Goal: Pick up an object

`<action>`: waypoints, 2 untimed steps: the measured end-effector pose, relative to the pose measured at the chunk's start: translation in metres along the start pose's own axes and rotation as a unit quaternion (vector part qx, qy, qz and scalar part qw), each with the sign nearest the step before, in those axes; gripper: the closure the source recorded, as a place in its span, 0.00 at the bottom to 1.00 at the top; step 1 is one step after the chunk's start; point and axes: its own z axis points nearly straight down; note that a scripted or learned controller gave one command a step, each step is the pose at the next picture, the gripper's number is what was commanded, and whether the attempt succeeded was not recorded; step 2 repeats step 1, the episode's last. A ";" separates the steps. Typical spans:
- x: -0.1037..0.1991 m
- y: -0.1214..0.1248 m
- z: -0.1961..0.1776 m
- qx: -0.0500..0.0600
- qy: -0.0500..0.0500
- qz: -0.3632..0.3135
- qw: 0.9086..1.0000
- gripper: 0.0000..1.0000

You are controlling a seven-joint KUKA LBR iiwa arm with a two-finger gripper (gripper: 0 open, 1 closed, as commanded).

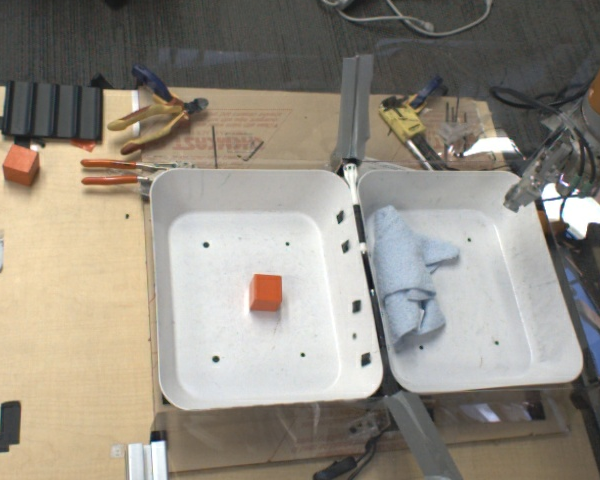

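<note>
The left bin [180, 368] holds one small orange block [266, 293], a plain cube lying flat near the floor's middle, well apart from every wall. The right bin [540, 358] holds a crumpled grey-blue cloth [408, 278] against its left wall, leaving open floor rightward. The gripper [528, 190] hangs over that bin's upper right rim, gripping nothing.

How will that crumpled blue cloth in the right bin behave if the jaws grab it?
The blue cloth lies bunched in soft folds, so it will probably be floppy, draping and unfolding when lifted. It looks light for its bulk. A pinch on one fold may drag the rest across the right bin rather than lift cleanly.
</note>
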 end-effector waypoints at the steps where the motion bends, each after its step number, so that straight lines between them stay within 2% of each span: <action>1: -0.002 -0.001 -0.009 -0.001 -0.002 0.003 1.000 1.00; 2: -0.002 -0.001 -0.009 -0.001 -0.002 0.003 1.000 1.00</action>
